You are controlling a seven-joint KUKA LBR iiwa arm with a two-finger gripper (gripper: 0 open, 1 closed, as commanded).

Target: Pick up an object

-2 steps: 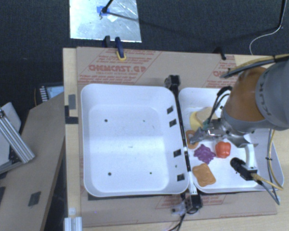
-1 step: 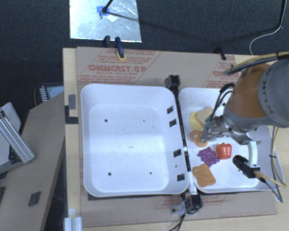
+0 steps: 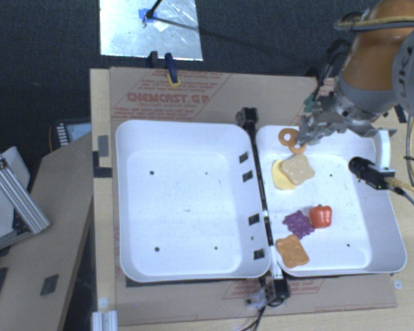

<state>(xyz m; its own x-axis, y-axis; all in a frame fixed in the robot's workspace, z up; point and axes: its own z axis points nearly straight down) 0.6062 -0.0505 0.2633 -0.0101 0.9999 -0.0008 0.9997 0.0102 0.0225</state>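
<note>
The right bin [image 3: 383, 205] holds several toy foods. An orange ring [image 3: 287, 138] lies at its far left corner. Just below it, a tan bread slice [image 3: 299, 169] rests on a yellow piece [image 3: 282, 177]. Nearer the front are a purple grape bunch [image 3: 298, 222], a red pepper [image 3: 321, 216] and an orange-brown piece [image 3: 292, 251]. My gripper [image 3: 304, 138] hangs low over the far left corner of this bin, right beside the orange ring's right edge and just above the bread slice. I cannot tell whether it touches the ring.
The left bin [image 3: 186, 198] lies beside the right one, with a black hinge strip [image 3: 259, 185] between them. A black fitting [image 3: 368, 171] with a cable juts over the right bin's right side. The arm's grey and orange body [image 3: 383, 54] looms over the far right corner.
</note>
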